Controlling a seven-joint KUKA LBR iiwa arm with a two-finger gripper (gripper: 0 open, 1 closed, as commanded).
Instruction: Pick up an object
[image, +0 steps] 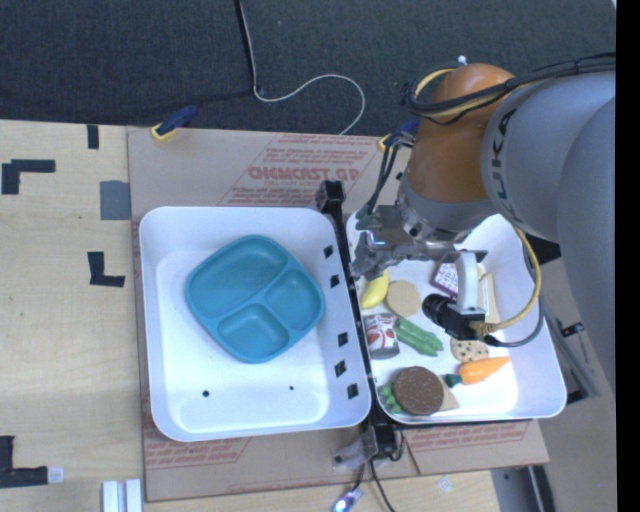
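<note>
You're not far into this one. The hand (375, 250) is low over the right bin (530, 400), near its back-left corner, just above the yellow piece (374, 292) and the tan disc (403, 298) (the wrist blocks it, so whether it's spread or pinching, I can't tell). Nothing's visibly lifted, so the grab and raise are left. The blue tray (255, 297) sits in the left bin (165, 300).

The grey arm (560, 150) wears an orange band (455, 135), with black cables looped around it.
</note>
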